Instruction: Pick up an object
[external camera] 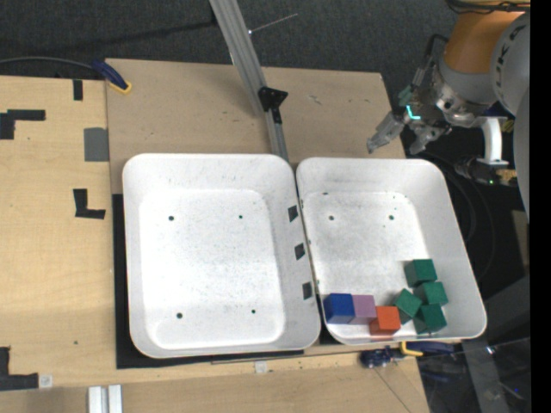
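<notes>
Blocks cluster at the right bin's (448, 198) five o'clock corner: a blue block (339, 306), purple, orange and several green. They look light, rigid and smooth; opposite flat faces suit pinching. Up at one o'clock hangs the end effector (405, 134), fingers spread, holding nothing.

Two shallow white bins sat side by side on the bench: the left bin (138, 256) and the right bin (448, 205); seven small blocks lay in the right one, gathered at its near corner; four of these were green, namely one green block (421, 271), a second (436, 292), a third (409, 301) and a fourth (430, 318); one was a blue block (339, 307); one was a purple block (365, 306); one was an orange block (386, 319).
</notes>
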